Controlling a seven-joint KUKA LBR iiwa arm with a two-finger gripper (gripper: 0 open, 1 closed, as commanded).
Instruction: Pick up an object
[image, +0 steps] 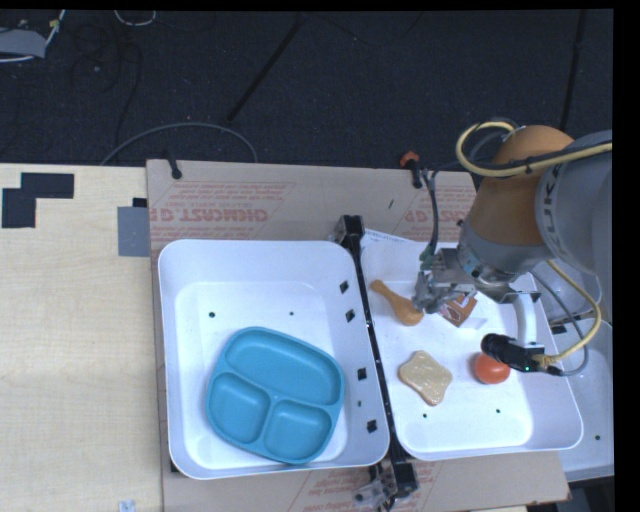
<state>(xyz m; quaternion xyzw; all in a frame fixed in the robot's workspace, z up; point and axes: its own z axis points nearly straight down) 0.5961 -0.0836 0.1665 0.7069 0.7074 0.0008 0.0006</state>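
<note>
Brown object (458, 308) sits beside my gripper (436, 296) in the right bin (560, 420), not lifted; grip state unclear.

The gripper (437, 292) hangs low near the right bin's (560, 420) back edge, by a brown object (459, 308).
</note>
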